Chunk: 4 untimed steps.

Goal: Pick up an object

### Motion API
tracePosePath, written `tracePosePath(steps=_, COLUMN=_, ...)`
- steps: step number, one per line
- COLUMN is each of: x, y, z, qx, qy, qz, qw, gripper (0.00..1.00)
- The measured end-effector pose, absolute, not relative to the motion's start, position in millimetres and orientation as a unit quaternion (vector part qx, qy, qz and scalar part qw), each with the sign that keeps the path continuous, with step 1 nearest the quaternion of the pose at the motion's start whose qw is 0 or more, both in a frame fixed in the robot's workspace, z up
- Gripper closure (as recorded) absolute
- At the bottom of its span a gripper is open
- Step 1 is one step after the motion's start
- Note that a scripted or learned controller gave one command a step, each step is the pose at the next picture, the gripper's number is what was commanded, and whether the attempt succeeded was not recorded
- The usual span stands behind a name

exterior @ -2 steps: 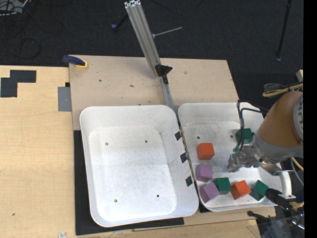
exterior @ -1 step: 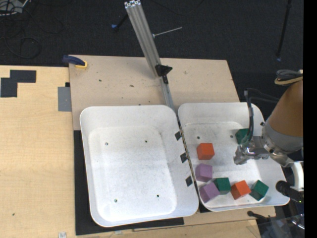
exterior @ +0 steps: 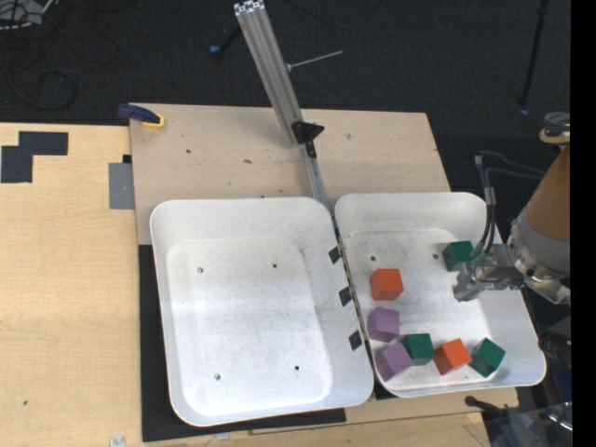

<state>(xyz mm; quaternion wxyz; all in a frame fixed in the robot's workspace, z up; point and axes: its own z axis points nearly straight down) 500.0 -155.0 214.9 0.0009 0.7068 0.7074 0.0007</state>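
Though near green block [exterior: 456, 254], tool [exterior: 463, 290] unclear.

Arm [exterior: 557, 214] cut off at the right edge, fingers [exterior: 463, 290] blurred (state unreadable), cables [exterior: 23, 3] cropped top left

Lighting: even, moderately bright overhead light on the surface [exterior: 233, 147] and both white bins; far background dark, near black. Shadows: soft and short beside the blocks [exterior: 386, 283] in the right bin [exterior: 410, 212]. Glare: none marked; the left bin [exterior: 242, 305] reads bright but speckled. Sharpness: slightly soft overall, grainy; arm at right edge blurred.
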Motion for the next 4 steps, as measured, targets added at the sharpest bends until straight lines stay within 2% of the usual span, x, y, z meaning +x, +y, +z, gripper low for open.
tracePosePath(steps=1, x=501.1, y=-156.0, z=258.8, qx=0.707, qy=0.708, qz=0.0008, qw=0.001, gripper=1.0)
tracePosePath(steps=2, x=531.1, y=-108.0, z=262.2, qx=0.705, qy=0.709, qz=0.0005, qw=-0.001, gripper=1.0)
tracePosePath(steps=4, x=584.0, y=-8.7, z=232.7, qx=0.705, qy=0.709, qz=-0.0003, qw=-0.001, gripper=1.0)
